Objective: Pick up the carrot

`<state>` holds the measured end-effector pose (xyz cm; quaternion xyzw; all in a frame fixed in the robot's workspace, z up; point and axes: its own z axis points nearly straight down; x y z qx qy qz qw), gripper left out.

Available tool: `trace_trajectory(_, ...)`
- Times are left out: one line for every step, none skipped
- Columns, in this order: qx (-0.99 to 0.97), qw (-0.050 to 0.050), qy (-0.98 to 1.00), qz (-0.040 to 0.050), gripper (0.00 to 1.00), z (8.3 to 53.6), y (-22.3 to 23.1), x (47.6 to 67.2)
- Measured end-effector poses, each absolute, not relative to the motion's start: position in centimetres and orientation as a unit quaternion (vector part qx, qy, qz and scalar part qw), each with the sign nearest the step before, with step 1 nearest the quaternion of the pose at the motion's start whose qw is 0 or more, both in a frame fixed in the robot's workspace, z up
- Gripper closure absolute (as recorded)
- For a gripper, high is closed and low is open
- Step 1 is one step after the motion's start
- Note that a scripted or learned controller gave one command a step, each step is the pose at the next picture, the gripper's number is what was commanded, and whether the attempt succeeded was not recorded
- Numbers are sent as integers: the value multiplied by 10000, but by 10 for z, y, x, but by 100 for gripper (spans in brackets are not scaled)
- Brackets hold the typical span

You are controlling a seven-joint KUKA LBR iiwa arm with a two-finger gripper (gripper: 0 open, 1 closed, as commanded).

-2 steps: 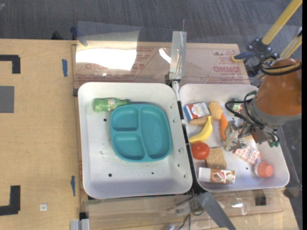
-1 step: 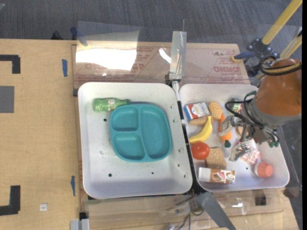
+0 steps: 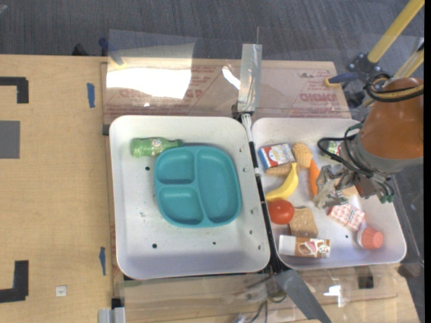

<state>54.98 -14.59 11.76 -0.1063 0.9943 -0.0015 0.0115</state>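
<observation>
A grey robot arm with a glossy orange band is reaching in from the right, its metal gripper (image 3: 330, 192) hanging low over the right white bin (image 3: 390, 247). Whether its pincer is spread or pressed together cannot be told. The carrot (image 3: 313, 177), a slim, smooth orange stick, is lying in the right bin just left of the gripper, between it and a curved yellow banana (image 3: 286, 184).

Around them are sitting a pale corn cob (image 3: 303, 155), a small blue-and-white carton (image 3: 276, 155), a round red tomato (image 3: 281, 211), a rough brown bread slice (image 3: 304, 221) and a flat printed box (image 3: 306, 247).

In the left white bin (image 3: 128, 247) a teal plastic divided plate (image 3: 199, 185) is resting beside a green bottle (image 3: 151, 146) lying on its side. Both bins are sitting on a tan wooden bench (image 3: 47, 200), with dark grey carpet (image 3: 202, 5) stretching beyond it.
</observation>
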Motion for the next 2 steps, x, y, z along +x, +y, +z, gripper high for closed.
trace_trajectory(-1064,107,9943,-12,0,117,-146,549)
trace_trajectory(-1003,67,9949,-32,0,94,-126,560)
